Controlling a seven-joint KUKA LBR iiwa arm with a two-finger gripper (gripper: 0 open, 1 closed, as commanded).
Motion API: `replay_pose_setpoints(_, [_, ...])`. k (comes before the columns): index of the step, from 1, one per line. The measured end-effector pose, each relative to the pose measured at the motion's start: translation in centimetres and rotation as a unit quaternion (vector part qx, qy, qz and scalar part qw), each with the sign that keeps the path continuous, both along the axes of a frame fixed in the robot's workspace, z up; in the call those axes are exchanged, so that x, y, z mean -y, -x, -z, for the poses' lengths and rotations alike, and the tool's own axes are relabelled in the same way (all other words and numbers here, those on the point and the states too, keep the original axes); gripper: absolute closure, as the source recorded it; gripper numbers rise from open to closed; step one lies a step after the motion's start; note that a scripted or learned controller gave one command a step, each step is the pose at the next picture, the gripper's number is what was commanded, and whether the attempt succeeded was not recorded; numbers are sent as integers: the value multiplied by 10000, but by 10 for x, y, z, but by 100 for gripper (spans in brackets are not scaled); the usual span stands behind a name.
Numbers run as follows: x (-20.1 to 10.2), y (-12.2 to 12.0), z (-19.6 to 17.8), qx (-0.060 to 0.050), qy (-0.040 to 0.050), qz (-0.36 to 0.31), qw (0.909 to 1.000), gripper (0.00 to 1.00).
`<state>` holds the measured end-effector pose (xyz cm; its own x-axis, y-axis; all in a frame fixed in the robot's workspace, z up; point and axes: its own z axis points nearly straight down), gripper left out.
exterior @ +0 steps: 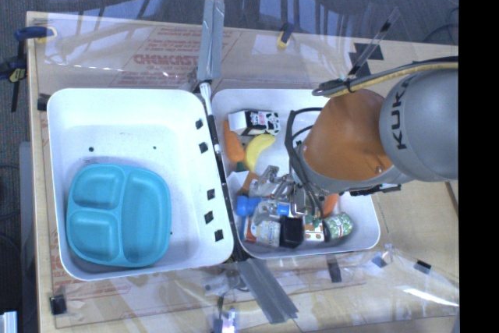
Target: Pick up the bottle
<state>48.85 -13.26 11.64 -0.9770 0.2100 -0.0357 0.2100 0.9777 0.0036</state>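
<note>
The bottle (263,231) is clear with a blue cap (245,207) and a printed label. It lies on its side among clutter at the front of the right bin (366,239). My gripper (282,208) hangs low over that clutter, directly above the bottle's body, with its metal wrist parts just above the cap end. The orange band and grey arm (351,143) cover the bin's right half. A black part of the gripper overlaps the bottle's label, and the contact there is hidden.
Around the bottle lie a yellow round item (260,151), an orange item (233,147), a black-and-white carton (262,121) and a green patterned can (340,226). The left bin (117,117) holds a teal divided plate (118,216). A divider (212,168) separates the bins.
</note>
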Motion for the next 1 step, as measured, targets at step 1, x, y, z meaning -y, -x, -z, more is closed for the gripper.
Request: replay_pose_setpoints(1, [-56, -19, -110, -180, -48, 1834, 9829, 100])
